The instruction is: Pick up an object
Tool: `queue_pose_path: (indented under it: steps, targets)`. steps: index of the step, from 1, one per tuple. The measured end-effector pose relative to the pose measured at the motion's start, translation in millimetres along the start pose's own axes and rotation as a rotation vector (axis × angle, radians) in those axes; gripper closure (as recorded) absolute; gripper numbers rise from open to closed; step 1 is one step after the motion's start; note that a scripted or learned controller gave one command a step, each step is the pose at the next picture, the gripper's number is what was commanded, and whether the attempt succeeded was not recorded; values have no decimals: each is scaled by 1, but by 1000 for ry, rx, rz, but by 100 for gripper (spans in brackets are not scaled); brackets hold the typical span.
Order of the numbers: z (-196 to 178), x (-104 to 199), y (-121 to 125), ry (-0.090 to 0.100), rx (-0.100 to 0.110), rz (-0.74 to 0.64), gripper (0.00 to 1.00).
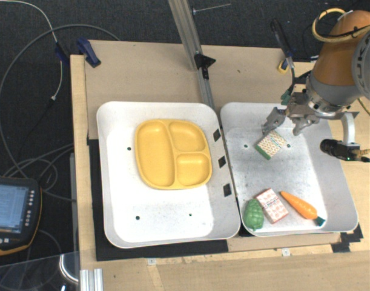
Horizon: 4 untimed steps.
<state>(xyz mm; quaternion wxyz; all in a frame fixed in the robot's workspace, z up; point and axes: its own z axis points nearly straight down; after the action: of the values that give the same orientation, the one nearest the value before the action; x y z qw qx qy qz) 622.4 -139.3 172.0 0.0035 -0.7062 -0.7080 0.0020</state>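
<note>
My gripper point(287, 124) hangs over the far part of the right bin point(330, 180) with its two fingers spread open and nothing between them. Just below and left of the fingertips lies a small green-and-white patterned box point(272, 145), tilted on the bin floor. Near the bin's front edge lie an orange carrot point(300, 205), a small red-and-white box point(272, 205) and a green vegetable point(253, 214).
The left bin point(118, 217) holds a yellow divided plate point(172, 153) with three compartments. A metal post point(191, 35) rises behind the gap between the bins. Cables and a tablet point(12, 208) lie off the bench at left.
</note>
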Motion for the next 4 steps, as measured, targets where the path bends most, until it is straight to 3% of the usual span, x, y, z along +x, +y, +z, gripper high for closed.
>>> queue_pose_path:
  steps: [1,2,3,4]
  targets:
    - [60,9,1,0,0,1,0]
    - [72,8,5,-5,-14,1,0]
    - [59,8,6,-5,-20,0,100]
    - [15,9,11,-3,-14,1,100]
